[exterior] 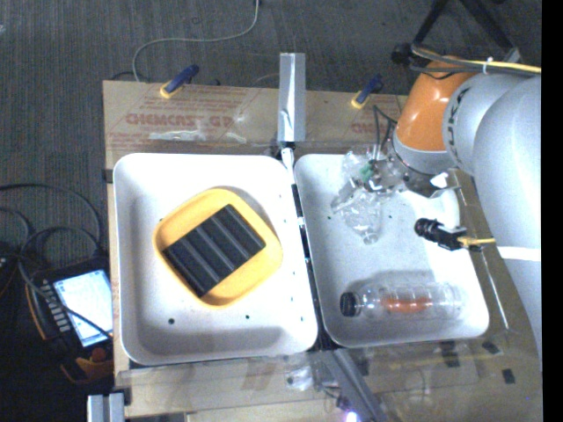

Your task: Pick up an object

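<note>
In the left bin [141, 323] lies a yellow pad with a black ribbed top [218, 245], set at a slant. The right bin [330, 262] holds a clear plastic bottle [403, 301] lying on its side near the front wall, its dark cap to the left. A crumpled piece of clear plastic [359, 205] sits in that bin's back half. My gripper [376, 172] hangs low over the back of the right bin, right at the upper edge of the crumpled plastic, below the orange band [431, 117]. Whether it touches the plastic is unclear.
A metal divider post [291, 95] stands at the back between the bins. Two blue clamps [179, 80] hold the cardboard backing. A small black part with a yellow lead [440, 232] juts over the right bin's right side. The grey arm covers the bench's far right.
</note>
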Controlling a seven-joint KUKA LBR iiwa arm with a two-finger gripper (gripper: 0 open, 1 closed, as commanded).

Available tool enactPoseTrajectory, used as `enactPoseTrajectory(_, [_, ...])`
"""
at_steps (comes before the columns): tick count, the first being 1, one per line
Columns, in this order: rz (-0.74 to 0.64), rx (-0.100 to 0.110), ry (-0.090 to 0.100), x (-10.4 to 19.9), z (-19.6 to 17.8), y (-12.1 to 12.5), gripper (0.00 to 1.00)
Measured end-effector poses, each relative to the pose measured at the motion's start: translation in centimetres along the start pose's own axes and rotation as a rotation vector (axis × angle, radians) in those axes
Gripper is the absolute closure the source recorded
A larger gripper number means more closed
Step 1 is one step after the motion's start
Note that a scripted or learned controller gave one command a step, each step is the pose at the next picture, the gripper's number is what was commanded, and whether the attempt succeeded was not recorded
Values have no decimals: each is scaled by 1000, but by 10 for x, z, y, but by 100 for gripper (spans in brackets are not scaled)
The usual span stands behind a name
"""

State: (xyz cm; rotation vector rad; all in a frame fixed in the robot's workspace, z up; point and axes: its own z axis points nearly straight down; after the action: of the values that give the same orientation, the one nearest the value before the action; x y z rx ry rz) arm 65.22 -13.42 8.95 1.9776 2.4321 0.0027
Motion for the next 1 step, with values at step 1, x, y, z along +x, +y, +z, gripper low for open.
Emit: enactPoseTrajectory(1, [-61,-3,-2,28,-1,-25,0])
